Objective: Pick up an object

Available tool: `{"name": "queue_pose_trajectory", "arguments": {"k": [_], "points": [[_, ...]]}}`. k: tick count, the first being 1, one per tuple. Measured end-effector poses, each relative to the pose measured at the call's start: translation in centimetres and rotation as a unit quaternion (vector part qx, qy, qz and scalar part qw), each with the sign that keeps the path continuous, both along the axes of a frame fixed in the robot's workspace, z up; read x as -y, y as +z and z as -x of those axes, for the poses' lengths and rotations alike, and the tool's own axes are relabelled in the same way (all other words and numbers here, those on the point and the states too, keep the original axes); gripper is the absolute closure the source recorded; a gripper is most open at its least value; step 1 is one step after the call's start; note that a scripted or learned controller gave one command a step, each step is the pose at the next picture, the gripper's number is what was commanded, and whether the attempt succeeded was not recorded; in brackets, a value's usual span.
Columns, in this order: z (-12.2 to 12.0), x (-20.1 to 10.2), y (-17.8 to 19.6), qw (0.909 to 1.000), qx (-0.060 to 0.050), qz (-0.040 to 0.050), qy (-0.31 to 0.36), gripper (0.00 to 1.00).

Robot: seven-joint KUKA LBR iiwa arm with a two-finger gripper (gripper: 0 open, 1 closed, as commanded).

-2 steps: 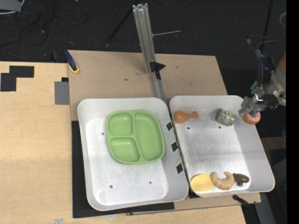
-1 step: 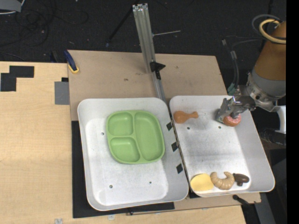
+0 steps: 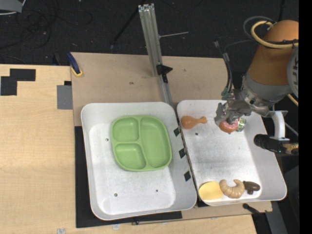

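My gripper (image 3: 229,119) hangs over the back right part of the right bin (image 3: 222,155). A small pink-red toy with a green patch (image 3: 230,126) sits between its fingertips, and the fingers are closed against its sides. An orange drumstick-shaped toy (image 3: 193,122) lies just left of the gripper on the bin floor. At the bin's front edge lie a yellow piece (image 3: 210,191), a tan curled piece (image 3: 232,188) and a dark brown piece (image 3: 252,186).
The left bin (image 3: 97,179) holds a green divided plate (image 3: 141,143). A metal post (image 3: 152,43) rises behind the gap between the bins. Black clips (image 3: 181,152) line the seam between the bins.
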State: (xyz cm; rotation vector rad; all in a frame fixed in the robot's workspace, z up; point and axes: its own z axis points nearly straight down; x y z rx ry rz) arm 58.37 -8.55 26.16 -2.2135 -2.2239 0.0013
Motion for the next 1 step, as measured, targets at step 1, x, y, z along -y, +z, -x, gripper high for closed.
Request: {"name": "queue_pose_trajectory", "arguments": {"k": [1], "points": [[-0.26, -4.95, -1.9, 1.0, -0.001, 0.0004, 0.0, 1.0]]}}
